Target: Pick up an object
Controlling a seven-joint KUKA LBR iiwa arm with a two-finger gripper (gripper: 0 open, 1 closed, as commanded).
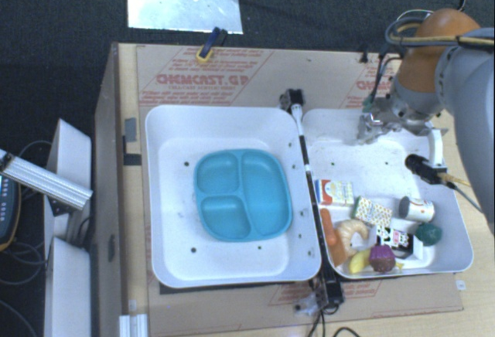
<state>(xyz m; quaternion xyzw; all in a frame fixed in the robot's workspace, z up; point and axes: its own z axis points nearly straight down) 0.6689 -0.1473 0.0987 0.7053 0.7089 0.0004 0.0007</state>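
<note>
White plastic bins sit side by side on a cardboard-topped bench [232,76], the left bin [166,173] holding a blue divided tray [241,194] at its middle. The grey arm [464,73] reaches in from the right of the view, and its gripper [370,127] hangs at the far end of the right bin [340,154], over bare white floor close to the far rim. Whether the gripper is open or closed cannot be made out from this angle. The objects to be picked lie crowded at the opposite, near end of the same bin, well apart from the gripper. Closest to it is a red-and-white carton [334,191] beside the wall between the bins. Below the carton an orange carrot [330,229] lies along that wall, touching a pale bread roll [353,232]. A patterned box [373,211] and a black-and-white box [394,239] sit at the middle of the pile, with a yellow piece [357,262] and a purple piece [382,257] against the near rim. A white cup [418,209] lies on its side toward the right wall, just beside a dark green ball [428,234].
</note>
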